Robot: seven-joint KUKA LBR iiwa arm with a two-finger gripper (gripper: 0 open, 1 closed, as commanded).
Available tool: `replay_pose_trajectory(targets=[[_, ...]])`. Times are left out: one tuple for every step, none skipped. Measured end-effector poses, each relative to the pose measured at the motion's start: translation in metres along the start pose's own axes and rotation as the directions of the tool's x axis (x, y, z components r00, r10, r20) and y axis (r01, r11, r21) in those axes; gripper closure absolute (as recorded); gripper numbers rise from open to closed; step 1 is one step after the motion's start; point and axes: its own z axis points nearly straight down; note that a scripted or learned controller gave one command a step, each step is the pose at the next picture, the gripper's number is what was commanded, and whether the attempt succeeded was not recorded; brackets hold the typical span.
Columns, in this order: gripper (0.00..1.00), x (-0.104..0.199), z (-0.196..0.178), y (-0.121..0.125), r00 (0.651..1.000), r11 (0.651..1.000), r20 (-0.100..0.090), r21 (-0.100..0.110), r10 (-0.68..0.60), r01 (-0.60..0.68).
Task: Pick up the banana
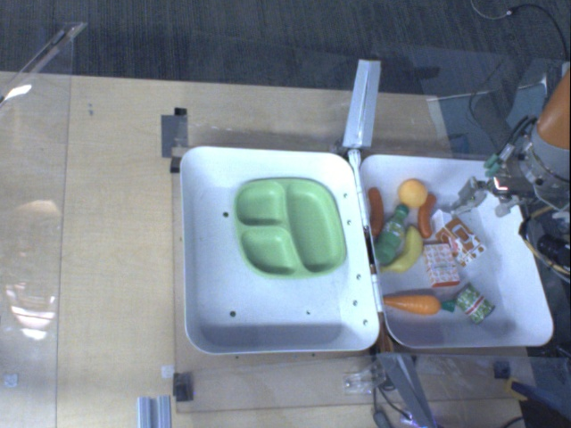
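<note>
Two white bins are sitting side by side on the bench. Left bin is carrying one green divided tray, three compartments. Right bin is holding the clutter: one banana, lying at the bin's left side, touching one green bottle that is lying partly over it; one orange fruit; two red sausages; one carrot; two patterned cartons; one small green can. Gripper is hovering over the right bin's upper right, well apart from the banana, nothing between its fingers; cannot tell whether they are apart or together.
</note>
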Motion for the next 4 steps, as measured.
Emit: replay_pose_trajectory(targets=[[1.0,0.001,-0.012,0.002,1.0,1.0,0.0,-0.006,-0.005,0.005],[1.0,0.085,-0.054,0.1,0.978,0.978,0.001,-0.005,-0.207,0.207],[1.0,0.119,-0.102,0.099,1.0,1.0,0.0,-0.004,0.004,-0.004],[1.0,0.12,-0.115,0.101,1.0,1.0,0.001,-0.011,-0.003,0.003]])
